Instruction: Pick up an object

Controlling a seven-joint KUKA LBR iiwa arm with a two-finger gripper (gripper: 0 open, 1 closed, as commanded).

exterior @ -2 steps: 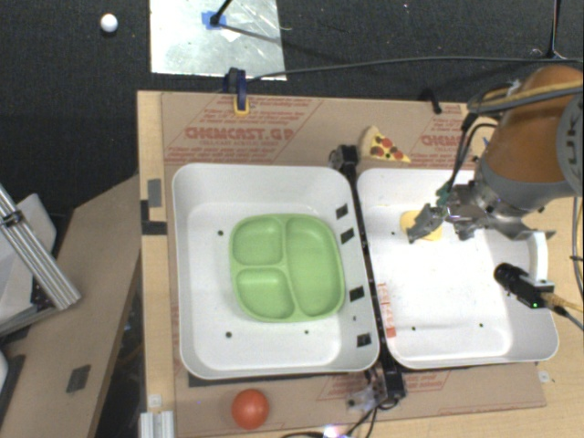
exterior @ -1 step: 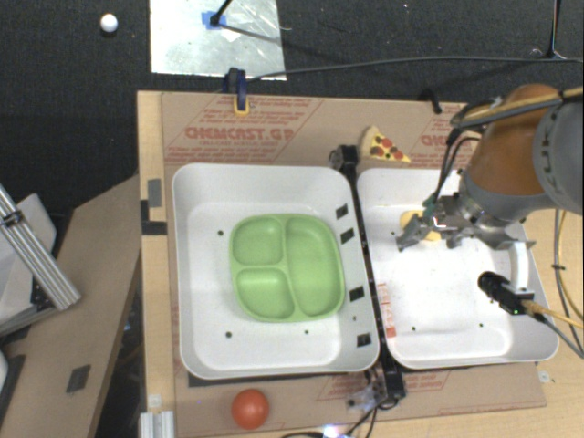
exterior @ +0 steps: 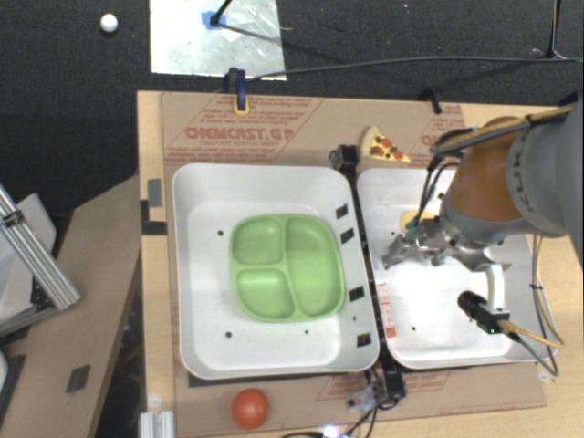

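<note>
We logged the end effector (exterior: 401,245) low inside the right bin (exterior: 429,336), close to that bin's left wall. The wrist and orange band (exterior: 479,185) covered much of the bin behind it. From this slanted view we could not tell how far apart its fingers stood, and we saw nothing between them.

The nearest candidate for the pick was a small yellow object (exterior: 411,219), lying just above and slightly right of the end effector, partly hidden by the arm. Its shape was too small and too covered to name. We judged it light and probably a rigid toy piece, so a grasp across its narrow width ought to serve, provided the tips reach the bin floor.

Other candidates:
- Green divided plate (exterior: 287,265) in the left bin (exterior: 196,245), well to the left of the end effector. We judged it stiff, smooth plastic, light but wide; only the rim offers a hold, and it may slip.
- Toy pizza slice (exterior: 385,146) on the bench (exterior: 274,126), beyond the end effector, outside the bins. Thin and flat, likely hard to get under.
- Orange-red ball (exterior: 249,408), nearer the front edge and well left. Round, likely to roll away.
</note>
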